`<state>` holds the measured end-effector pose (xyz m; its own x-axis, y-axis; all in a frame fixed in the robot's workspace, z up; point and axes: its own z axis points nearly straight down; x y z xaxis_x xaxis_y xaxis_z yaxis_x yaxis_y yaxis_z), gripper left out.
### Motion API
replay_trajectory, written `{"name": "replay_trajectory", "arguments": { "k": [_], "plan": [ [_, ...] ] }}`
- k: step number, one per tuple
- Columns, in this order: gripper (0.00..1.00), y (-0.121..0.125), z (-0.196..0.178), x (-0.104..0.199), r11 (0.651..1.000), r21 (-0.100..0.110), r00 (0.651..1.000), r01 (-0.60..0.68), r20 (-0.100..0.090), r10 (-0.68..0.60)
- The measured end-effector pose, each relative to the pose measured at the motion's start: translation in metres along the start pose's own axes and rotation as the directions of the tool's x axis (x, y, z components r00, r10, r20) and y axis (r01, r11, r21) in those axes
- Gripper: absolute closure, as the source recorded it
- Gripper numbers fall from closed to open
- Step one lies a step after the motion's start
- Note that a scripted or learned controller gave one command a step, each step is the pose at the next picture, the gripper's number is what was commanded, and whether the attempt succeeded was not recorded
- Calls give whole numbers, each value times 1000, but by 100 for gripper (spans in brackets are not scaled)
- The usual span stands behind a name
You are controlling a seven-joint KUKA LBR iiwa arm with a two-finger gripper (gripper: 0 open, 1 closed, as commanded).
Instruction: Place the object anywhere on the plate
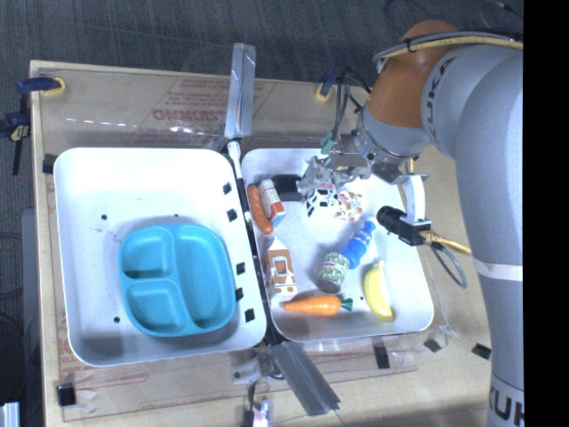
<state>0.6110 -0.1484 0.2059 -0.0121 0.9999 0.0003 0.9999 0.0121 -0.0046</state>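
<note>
The jaws point(322, 178) hang low over the far part of the right bin point(418, 314), and whether they are spread or closed cannot be told from here, since the wrist hardware hides them. Just under and beside them lies a black-and-white spotted toy point(336, 203), close enough that contact cannot be ruled in or out. The blue plate point(176, 277), with its divided compartments, sits in the left bin point(80, 203), well apart from the arm point(462, 87).

Other things share the right bin. A hot dog toy point(259, 208) lies along the left wall, with a small red-and-white packet point(270, 197) touching it. A white carton with an orange print point(280, 271) lies nearer the front. A carrot point(313, 305) lies along the front wall, a banana point(377, 293) to its right. A blue bottle point(358, 243) lies tilted near the middle, its lower end beside a small round can point(333, 270). Both bins rest on the bench point(133, 105).
</note>
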Motion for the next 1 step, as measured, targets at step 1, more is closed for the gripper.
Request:
{"name": "replay_trajectory", "arguments": {
  "k": [1],
  "plan": [
    [100,-11,11,69,1000,1,1000,19,1,-19]
  ]
}}
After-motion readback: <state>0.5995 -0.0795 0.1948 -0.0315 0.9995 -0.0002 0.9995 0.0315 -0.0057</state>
